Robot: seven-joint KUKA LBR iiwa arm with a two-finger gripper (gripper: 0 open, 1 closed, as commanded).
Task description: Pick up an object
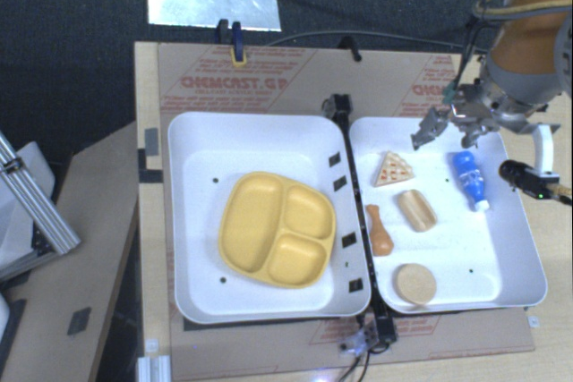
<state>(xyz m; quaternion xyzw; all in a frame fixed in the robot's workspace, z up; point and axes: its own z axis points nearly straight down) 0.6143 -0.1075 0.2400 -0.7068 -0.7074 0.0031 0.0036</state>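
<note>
- The gripper [448, 131] hangs over the far edge of the right bin [524, 277], up near its back rim. Its two dark fingers are spread apart with nothing between them — open and not holding anything.
- The arm comes in from the right, with the orange band [537, 13] above the grey wrist.
- Closest thing to the fingers is the pizza slice [392, 169], a little triangle toy lying near the left fingertip but apart from it.
- On the other side, the blue bottle [468, 178] lies flat, white cap pointing toward the near edge, close to the right fingertip and also untouched.
- Further toward the front there's a hot dog bun [416, 210] lying at a slant in the middle of the bin.
- Just left of that, an orange chicken-leg sort of piece [379, 231] sits right beside the divider between the two bins.
- Near the front rim is a round tan cookie [415, 284].
- The left bin [192, 157] holds a yellow tray [277, 228] with three compartments — it sits turned at a slant.
</note>
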